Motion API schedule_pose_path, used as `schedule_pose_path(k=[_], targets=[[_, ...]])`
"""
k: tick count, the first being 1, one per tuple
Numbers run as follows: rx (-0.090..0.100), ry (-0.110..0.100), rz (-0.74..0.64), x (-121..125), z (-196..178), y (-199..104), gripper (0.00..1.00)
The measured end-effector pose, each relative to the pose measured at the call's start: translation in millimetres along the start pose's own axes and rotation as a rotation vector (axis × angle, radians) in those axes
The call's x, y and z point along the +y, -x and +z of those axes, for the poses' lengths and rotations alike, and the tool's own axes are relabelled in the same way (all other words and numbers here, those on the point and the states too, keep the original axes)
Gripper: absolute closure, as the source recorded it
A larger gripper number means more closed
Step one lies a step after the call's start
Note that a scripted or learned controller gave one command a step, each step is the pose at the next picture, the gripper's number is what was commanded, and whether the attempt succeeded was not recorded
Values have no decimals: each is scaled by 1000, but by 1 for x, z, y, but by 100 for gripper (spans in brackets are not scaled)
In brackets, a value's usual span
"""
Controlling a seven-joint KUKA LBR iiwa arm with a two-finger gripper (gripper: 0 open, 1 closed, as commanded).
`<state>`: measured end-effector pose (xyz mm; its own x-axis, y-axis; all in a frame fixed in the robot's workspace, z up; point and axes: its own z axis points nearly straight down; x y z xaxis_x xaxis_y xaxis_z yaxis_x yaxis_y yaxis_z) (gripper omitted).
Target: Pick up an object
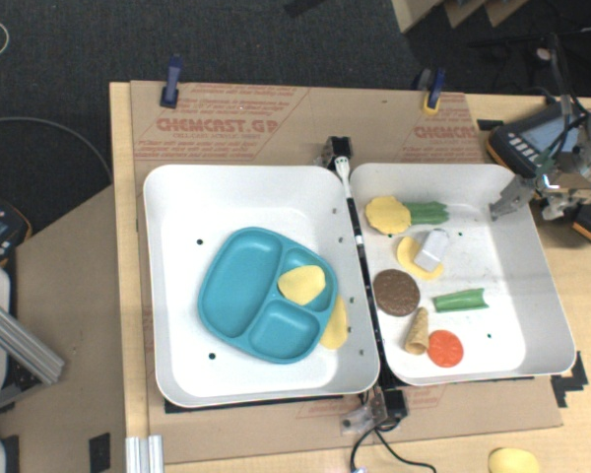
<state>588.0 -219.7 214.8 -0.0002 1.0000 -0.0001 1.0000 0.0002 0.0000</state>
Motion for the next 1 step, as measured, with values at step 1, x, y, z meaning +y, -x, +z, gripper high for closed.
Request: schedule_pose_path(k=[1], targets=[[-7, 22, -4, 34, -157, -14, 0]])
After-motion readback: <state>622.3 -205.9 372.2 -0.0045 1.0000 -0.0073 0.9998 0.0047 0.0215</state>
